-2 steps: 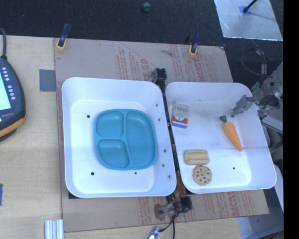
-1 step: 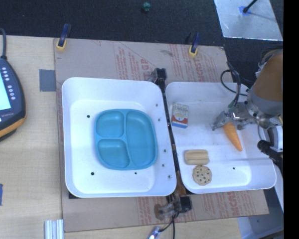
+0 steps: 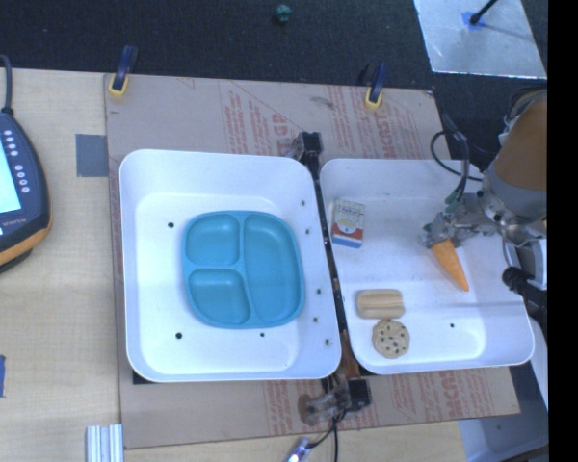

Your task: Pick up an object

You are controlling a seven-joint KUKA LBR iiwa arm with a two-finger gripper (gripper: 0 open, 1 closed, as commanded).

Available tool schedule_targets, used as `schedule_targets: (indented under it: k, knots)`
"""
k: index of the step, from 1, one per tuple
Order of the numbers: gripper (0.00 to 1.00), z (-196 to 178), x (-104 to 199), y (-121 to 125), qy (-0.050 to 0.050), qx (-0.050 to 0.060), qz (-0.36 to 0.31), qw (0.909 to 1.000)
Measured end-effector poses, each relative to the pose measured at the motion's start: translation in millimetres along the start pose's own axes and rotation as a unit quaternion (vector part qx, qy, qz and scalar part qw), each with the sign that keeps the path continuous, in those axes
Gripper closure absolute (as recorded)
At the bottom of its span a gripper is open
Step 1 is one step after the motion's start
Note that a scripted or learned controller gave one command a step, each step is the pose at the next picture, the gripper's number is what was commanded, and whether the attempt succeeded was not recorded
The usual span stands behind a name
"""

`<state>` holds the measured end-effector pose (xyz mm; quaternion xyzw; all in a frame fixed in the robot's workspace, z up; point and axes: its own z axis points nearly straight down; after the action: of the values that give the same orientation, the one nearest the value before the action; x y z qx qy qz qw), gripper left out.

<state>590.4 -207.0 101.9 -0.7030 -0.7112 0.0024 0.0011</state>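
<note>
Gripper (image 3: 450,231) sits low inside the right bin (image 3: 482,340), at the upper end of the orange carrot (image 3: 452,263), which lies slanted on the bin floor with its thick end under the metal fingers and its pointed tip reaching away toward the bin's near wall. How far the jaws stand apart cannot be told from this slanted overhead look, since the grey wrist and cabling blur into the finger area; nor can it be told whether the carrot's top is truly between them or merely touched from above. Judging by the pose, the step in hand is closing on the carrot and lifting it. To do that well, the jaws should straddle the carrot across its width, near the thick end where there is most to grip, and close fully before any rise; the lift should then go straight up, because a tapered, smooth piece may squirt out of a pinch. Left of the carrot, well apart from it, lie a small carton (image 3: 348,223), a bread roll (image 3: 380,303) and a cookie (image 3: 390,338), none in the way
</note>
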Motion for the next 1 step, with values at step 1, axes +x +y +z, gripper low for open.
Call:
schedule_targets:
  k: [1]
  knots:
    - [1.00, -15.3, 45.2, 66.7, 0.002, -0.002, 0.004, 1.0000]
